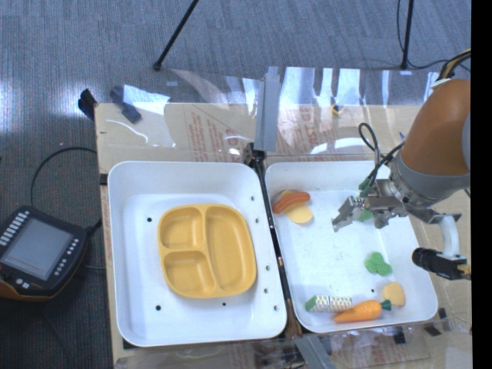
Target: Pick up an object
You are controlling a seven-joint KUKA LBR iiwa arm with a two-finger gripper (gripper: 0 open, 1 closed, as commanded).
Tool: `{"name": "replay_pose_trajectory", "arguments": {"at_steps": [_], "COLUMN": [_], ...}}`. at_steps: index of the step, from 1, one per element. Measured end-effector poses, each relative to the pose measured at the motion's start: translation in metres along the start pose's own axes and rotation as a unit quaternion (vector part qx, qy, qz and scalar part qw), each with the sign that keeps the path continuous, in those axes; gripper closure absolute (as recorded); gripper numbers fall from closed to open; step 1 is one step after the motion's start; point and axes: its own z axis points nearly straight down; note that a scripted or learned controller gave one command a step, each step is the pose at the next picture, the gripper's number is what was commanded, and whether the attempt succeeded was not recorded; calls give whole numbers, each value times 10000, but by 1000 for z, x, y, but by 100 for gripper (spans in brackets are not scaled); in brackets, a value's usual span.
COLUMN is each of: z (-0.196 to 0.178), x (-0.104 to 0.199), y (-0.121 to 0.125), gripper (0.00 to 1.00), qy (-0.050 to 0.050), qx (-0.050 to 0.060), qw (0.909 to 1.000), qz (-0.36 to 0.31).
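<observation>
1. Objects for picking lie in the right bin (296, 283); none sits between the fingers of the tool (360, 212), so the pick is not yet done.
2. Tool: it hangs over the upper middle of the right bin, below the grey wrist and the orange band (440, 125). Its fingers appear spread apart and released, with nothing between them.
3. Nearest items: the orange-red slice (290, 200) and the pale yellow disc (300, 215) touching it lie to the tool's left, near the bin's upper left corner. The green piece (377, 264) lies below the tool, apart from it.
4. Farther items: along the bin's lower edge lie the corn cob (329, 304), the carrot (360, 310) just beside it, and a small yellow piece (393, 293) near the carrot's leafy end.
5. Left bin (127, 206): it holds the yellow divided plate (206, 250), well apart from the tool.
6. Bench surroundings: a handheld control pendant (34, 250) rests on the floor to the left.
7. Remaining work, as judged: select one item, move above it, descend, close on it, and lift. The slice and disc look closest; the carrot offers a long, narrow shape for gripping.
</observation>
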Motion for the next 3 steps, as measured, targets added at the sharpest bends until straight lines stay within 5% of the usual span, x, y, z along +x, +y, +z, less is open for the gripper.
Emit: {"name": "replay_pose_trajectory", "arguments": {"at_steps": [1, 2, 3], "z": [95, 123, 121], "x": [34, 36, 28], "y": [82, 48, 99], "gripper": [0, 0, 0], "qy": [-3, -9, -13], "qx": [-5, -25, -50], "qw": [9977, 9953, 9991], "qz": [-671, -967, -414]}}
